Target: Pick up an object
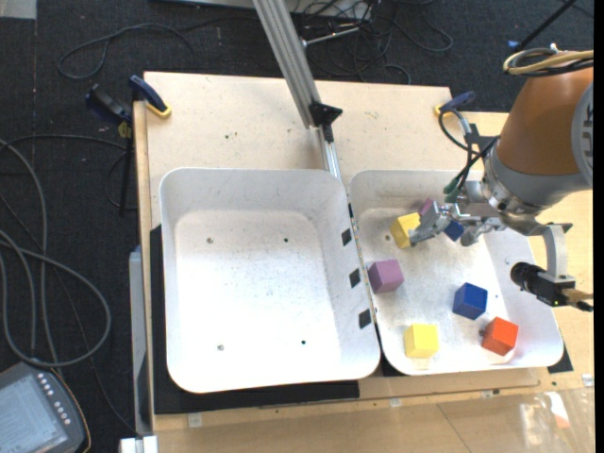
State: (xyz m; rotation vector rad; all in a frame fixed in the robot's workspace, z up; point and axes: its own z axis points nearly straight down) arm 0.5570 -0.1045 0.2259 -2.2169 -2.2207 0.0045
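While the gripper (427, 226) hangs at the yellow cube (407, 229), 12 o'clock in the right bin (538, 347), step = closing in; jaws' state I cannot tell; next needs a firm pinch + lift.

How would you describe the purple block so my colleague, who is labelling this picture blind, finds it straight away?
Look in the right bin, along its left side near the wall it shares with the other bin. The purple block lies there, below the yellow block at the gripper. It is the one purple piece; the others are yellow, blue and orange.
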